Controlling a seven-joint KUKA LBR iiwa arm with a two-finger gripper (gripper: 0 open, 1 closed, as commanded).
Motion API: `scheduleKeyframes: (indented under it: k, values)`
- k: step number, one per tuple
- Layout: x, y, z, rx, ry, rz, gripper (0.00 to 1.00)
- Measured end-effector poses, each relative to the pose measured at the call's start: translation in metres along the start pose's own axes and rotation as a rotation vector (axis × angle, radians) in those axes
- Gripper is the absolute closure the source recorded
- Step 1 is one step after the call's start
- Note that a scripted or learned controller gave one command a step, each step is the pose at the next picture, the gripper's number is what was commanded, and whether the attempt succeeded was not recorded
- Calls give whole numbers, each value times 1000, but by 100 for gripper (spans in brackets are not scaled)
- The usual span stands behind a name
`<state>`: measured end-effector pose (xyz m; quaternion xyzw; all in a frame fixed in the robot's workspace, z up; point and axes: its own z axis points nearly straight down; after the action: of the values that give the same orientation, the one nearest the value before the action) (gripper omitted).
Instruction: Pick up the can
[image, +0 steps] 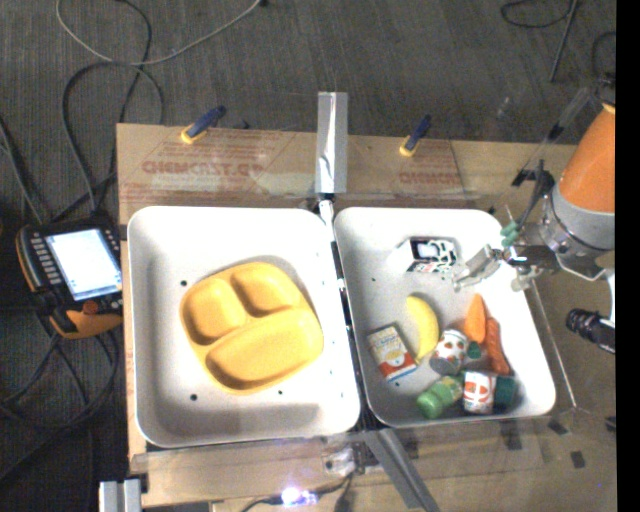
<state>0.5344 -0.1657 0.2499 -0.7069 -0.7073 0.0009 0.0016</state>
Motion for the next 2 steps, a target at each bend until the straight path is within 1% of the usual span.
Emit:
scheduleKeyframes:
  k: [1,2]
  values:
    - [-14,-1,66,-1,0,-257,0]
    - [-4,-38,30,-2,-1,-421,0]
